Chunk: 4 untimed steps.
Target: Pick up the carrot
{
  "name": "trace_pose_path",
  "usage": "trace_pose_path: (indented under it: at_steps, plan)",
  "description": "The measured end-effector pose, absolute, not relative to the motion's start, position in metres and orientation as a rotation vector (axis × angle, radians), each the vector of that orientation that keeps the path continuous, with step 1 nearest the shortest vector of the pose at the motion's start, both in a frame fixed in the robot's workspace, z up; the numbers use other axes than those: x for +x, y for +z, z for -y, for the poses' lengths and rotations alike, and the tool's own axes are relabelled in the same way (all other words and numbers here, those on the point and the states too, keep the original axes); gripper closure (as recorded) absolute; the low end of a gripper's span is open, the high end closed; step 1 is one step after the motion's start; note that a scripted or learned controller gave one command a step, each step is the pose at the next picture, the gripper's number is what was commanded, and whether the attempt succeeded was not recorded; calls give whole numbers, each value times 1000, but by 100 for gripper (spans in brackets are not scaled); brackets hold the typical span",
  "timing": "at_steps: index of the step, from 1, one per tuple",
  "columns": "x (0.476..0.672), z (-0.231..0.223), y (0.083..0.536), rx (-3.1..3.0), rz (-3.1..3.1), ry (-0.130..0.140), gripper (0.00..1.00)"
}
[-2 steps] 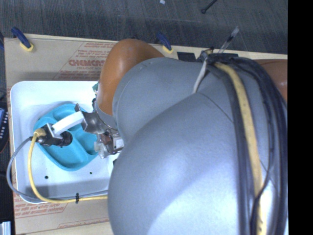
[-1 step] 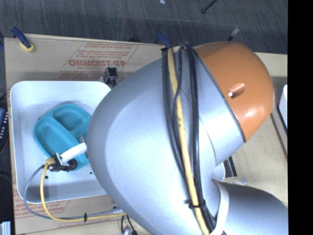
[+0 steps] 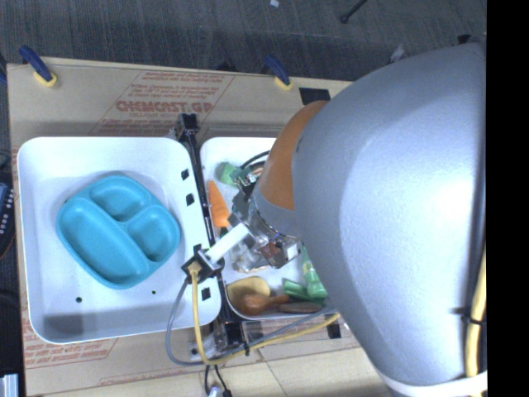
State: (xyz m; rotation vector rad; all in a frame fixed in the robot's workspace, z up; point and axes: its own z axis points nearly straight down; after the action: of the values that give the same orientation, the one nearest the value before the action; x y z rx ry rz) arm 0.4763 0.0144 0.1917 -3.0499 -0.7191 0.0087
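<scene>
Arm low over the right bin, the carrot just beside its wrist.

The gripper (image 3: 258, 251) sits down in the right bin (image 3: 216, 151) under the grey arm (image 3: 397, 213); whether it is open or closed cannot be told. The carrot (image 3: 218, 207) lies just to its left along the bin's wall. Just below it are a wooden spoon (image 3: 252, 298) and a green object (image 3: 304, 286). Farther left, a blue divided plate (image 3: 118, 230) rests in the left bin (image 3: 33, 222).

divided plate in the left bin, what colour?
Light blue; the plate shows plainly in the camera view, lying in the left bin.
</scene>
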Motion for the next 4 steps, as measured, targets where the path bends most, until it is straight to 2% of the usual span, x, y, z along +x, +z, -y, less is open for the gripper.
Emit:
trace_pose_path:
  at_steps: [3,4]
  plan:
    - [476,-22,218,-3010,765,42,100]
    - [501,-49,216,-2823,1360,15,100]
